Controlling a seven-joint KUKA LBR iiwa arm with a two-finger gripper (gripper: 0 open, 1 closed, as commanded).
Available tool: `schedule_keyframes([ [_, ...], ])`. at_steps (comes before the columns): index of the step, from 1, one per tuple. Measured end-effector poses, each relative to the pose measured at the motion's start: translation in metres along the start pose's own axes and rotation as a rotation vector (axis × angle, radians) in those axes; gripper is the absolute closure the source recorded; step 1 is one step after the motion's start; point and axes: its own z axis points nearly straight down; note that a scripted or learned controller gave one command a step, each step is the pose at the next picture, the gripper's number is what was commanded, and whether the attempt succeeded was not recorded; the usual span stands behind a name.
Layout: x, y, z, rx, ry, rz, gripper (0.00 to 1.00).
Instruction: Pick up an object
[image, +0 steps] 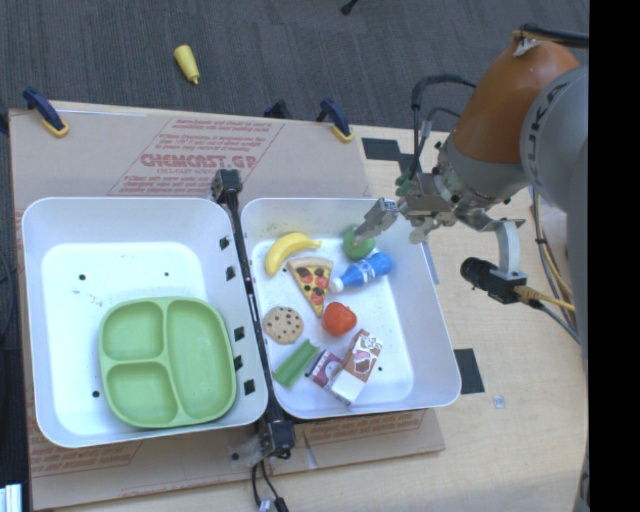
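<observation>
The right bin (425, 330) holds several toy foods: a banana (288, 250), a pizza slice (313, 281), a blue bottle (366, 270), a small green item (356, 244), a red fruit (339, 318), a cookie (284, 325), a green stick (293, 366) and two small cartons (358, 366). My gripper (397, 224) hovers over the bin's far right corner. It is open, with nothing between its fingers. One fingertip (377, 216) sits just above and right of the green item.
The left bin (55, 250) holds a green divided plate (167, 360). Blue clamps (336, 118) and a yellow item (186, 63) lie beyond the cardboard at the back. A black fitting on cables (490, 278) hangs to the right of the bin.
</observation>
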Motion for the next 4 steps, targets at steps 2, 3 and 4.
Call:
schedule_keyframes([
  [2,0.043,-0.111,0.168,-0.001,0.002,-0.002,0.0],
  [3,0.043,-0.11,0.157,-0.002,0.003,-0.009,1.0],
  [4,0.003,-0.115,0.061,-0.004,-0.001,0.002,1.0],
])
